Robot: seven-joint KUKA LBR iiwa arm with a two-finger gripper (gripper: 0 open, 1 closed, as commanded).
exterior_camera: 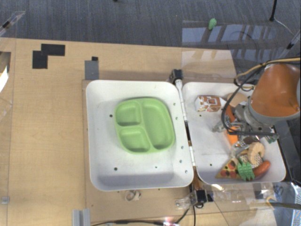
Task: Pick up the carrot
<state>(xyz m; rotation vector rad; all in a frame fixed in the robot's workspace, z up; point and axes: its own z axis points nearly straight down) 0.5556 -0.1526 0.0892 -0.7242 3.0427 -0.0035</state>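
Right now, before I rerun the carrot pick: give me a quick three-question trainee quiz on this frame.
1. True or false: the green three-compartment plastic plate lies in the same shallow white bin as the red sausage-shaped toy.
2. Multiple choice: the grey arm's gripper hangs over A) the plate, B) the bin holding the sausage toy, C) the wooden bench outside both bins.
3. Fill in: the carrot toy, partly hidden beneath the gripper, is coloured ___.

Key: 1 false; 2 B; 3 orange.
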